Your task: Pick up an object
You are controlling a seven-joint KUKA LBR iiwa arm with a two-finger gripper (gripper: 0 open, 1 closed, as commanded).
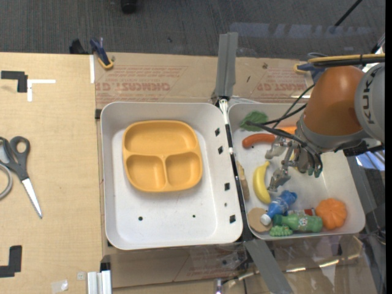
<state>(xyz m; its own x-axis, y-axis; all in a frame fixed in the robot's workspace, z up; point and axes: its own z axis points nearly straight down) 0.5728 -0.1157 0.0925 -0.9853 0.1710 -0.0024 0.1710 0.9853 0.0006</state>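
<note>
The gripper (283, 167) hangs over the middle of the right bin (350, 177), reached in from the right under the arm's orange band (331, 106). Its metal fingers point down and toward the left of the view, and nothing is visibly caught between them. How far apart they stand cannot be told from this slanted look, since cables and the wrist hardware clutter that spot.

The nearest thing to the tool is the yellow banana (261, 184), lying just to its left and slightly below, its curve running along the bin's length. Above the gripper and a little left lies an orange-red sausage-shaped toy (259, 140), and farther up in the same direction a green leafy piece (253, 120) sits near the bin's upper wall. Directly below the gripper is a blue and white bottle (278, 205), tilted, with a green bottle (298, 222) lying on its side just under it. To the left of those, by the bin's lower left corner, rests a tan round disc (257, 219). Below and to the right of the gripper sits an orange pumpkin-like fruit (331, 212).

Well off to the left of the tool, past the divider, the left bin (116, 182) holds a yellow compartment plate (163, 155). Scissors (21, 170) lie on the bench far to the left.
</note>
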